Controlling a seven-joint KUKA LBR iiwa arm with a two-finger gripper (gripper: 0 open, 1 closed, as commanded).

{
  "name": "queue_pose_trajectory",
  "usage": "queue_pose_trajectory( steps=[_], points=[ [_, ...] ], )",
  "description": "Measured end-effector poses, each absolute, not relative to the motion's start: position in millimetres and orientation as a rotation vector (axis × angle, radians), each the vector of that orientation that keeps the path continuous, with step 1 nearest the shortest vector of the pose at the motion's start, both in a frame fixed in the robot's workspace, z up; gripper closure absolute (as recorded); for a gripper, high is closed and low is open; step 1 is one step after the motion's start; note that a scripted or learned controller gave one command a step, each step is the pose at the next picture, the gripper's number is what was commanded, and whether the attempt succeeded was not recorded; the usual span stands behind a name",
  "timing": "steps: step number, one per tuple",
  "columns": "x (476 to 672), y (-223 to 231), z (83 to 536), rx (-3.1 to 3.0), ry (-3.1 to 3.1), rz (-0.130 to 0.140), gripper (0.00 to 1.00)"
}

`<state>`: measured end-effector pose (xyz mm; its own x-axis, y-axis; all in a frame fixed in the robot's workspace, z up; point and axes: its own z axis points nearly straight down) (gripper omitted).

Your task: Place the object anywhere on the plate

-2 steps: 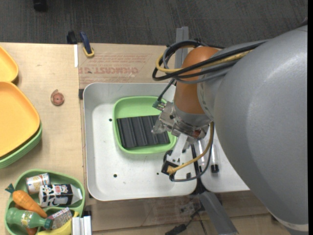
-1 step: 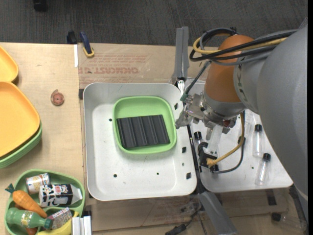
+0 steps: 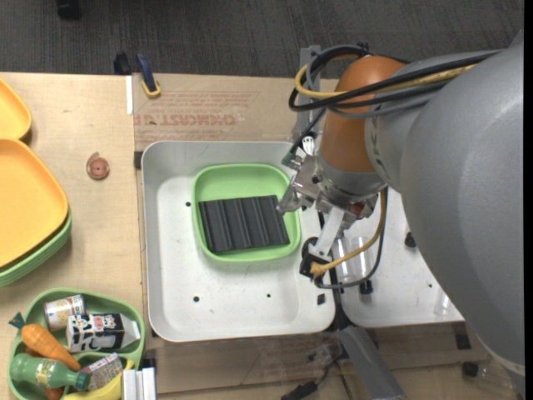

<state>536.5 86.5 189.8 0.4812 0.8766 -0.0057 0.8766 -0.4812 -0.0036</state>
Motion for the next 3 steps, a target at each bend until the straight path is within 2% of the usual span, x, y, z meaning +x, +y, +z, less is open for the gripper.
queue_pose_trajectory(
  steps=[1, 2, 3],
  points=[
    [552.3, 139.8, 171.7, -2.711, -1.588, 0.01, 0.0],
    [552.3, 139.9, 171.6, -2.712, -1.588, 0.01, 0.0],
    [565.9, 100.2, 206.2, -2.741, -1.536, 0.009, 0.0]
  ],
)
